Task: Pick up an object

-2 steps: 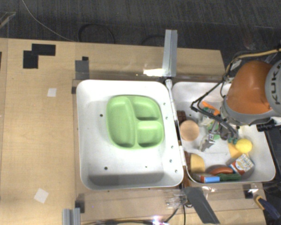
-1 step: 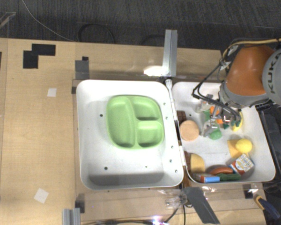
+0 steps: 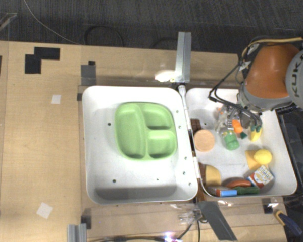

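Green bottle-like toy (image 3: 231, 140) in the right bin (image 3: 283, 185), lying just below the gripper (image 3: 236, 121) and seemingly the target, though which object is meant cannot be told for sure. Round tan disc (image 3: 204, 140) just to its left; yellow lemon-shaped piece (image 3: 263, 157) to its lower right; small carton (image 3: 263, 176), a dark red piece (image 3: 237, 182) and a tan wedge (image 3: 212, 175) along the near wall. Green divided tray (image 3: 145, 130) alone in the left bin (image 3: 98, 185), well apart from all this.

Judged as the approach or descent step: gripper low over the clutter, nothing visibly lifted. Cannot tell whether the claw stands spread or pressed together; tangled with cables and small orange and yellow bits (image 3: 254, 131) right beside it. Next move probably calls for a straight drop centred on the green toy, a firm close, then a clean lift clear of the disc.

Hard to make out: gripper tips lost against the toys, contact with the green toy uncertain. Arm (image 3: 270, 74) cut off at the right side.
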Robot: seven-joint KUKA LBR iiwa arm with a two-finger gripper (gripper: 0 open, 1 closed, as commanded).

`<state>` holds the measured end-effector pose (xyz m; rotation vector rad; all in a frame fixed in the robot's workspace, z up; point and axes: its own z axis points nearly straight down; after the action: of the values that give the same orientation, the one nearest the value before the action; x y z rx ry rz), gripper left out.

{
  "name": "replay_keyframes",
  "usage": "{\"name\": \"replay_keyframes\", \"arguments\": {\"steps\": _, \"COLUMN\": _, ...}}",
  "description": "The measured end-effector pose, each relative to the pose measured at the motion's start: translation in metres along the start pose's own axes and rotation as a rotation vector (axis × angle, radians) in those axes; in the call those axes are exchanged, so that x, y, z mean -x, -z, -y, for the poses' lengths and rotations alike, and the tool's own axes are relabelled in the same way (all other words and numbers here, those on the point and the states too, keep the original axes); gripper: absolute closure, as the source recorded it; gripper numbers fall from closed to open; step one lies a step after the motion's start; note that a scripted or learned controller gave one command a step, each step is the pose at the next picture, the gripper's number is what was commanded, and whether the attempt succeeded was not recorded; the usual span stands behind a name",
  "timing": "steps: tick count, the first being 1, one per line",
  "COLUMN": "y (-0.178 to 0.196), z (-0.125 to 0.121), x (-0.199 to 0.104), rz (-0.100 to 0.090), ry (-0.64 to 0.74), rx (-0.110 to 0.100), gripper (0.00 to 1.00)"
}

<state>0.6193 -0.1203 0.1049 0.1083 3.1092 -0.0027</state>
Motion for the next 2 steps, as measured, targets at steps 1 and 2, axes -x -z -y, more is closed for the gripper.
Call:
{"name": "replay_keyframes", "arguments": {"steps": 1, "y": 0.085, "z": -0.063, "x": 0.042, "rz": -0.012, "ry": -0.059, "rx": 0.002, "gripper": 1.0}}
{"name": "replay_keyframes", "arguments": {"steps": 2, "y": 0.115, "z": -0.12, "x": 0.04, "rz": -0.017, "ry": 0.01, "rx": 0.004, "gripper": 1.0}}
